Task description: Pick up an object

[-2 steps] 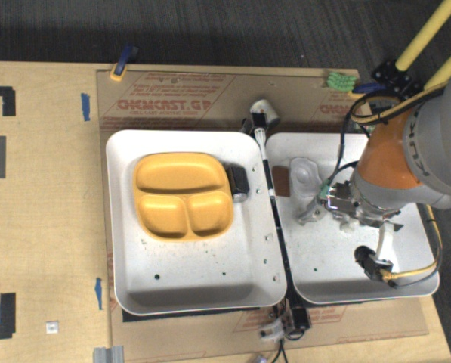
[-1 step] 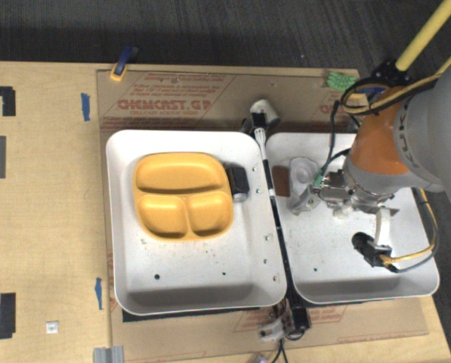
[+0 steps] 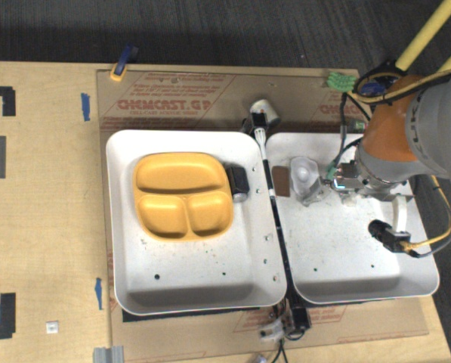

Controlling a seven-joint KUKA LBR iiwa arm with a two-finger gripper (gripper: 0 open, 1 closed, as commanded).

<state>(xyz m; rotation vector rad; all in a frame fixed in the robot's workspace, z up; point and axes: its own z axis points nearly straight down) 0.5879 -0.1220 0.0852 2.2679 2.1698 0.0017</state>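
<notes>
Camera view: gripper [image 3: 310,181] sits low in the right bin [image 3: 361,267], near its upper left corner, arm [image 3: 406,138] coming in from the right with the orange band above the wrist. Fingers blurred and pale, can't tell how far apart they are or whether anything is between them. Small brown flat object [image 3: 280,181] lies just left of the gripper, against the bin's left wall; contact with the gripper unclear. Farther left, in the left bin [image 3: 127,225], a yellow three-compartment tray [image 3: 184,194], glossy, rounded corners, one wide section on top and two smaller ones below. A small dark grey block [image 3: 237,181] touches the tray's right edge, between tray and gripper. Black cable end [image 3: 391,237] hangs below and right of the gripper, over the right bin floor. Both bins white, shallow, speckled with small dark dots. They rest on a brown cardboard sheet [image 3: 180,97] with red print, on a light wood bench [image 3: 36,203] with blue tape marks. Dark floor [image 3: 172,13] beyond.
</notes>
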